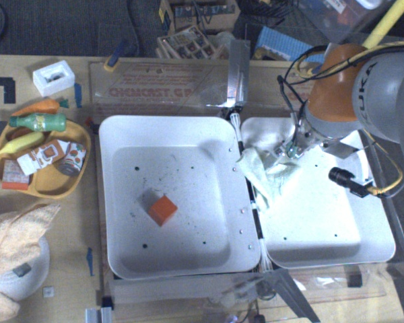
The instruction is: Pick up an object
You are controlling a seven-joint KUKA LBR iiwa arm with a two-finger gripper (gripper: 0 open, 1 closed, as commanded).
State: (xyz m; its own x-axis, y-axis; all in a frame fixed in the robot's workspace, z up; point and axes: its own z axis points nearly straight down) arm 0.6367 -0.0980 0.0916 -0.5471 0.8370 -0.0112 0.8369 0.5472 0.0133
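An orange cube [163, 209] lies in the left white bin [121, 153], a little left of its middle. A crumpled pale, see-through object [264, 172] rests on the wall between the two bins and spills into the right bin [337, 241]. My gripper [291, 149] hangs low over the back left part of the right bin, at the upper right edge of the crumpled object. The grey arm with its orange band [333, 73] rises behind it to the right. Whether the gripper touches the crumpled object is unclear.
A black cable end [347, 181] sticks out over the right bin beside the arm. Left of the bins stand a yellow bowl [54, 184] of toy food, a beige towel [20, 241] and a small white box [54, 77]. A clear plastic sheet [161, 86] lies behind the left bin.
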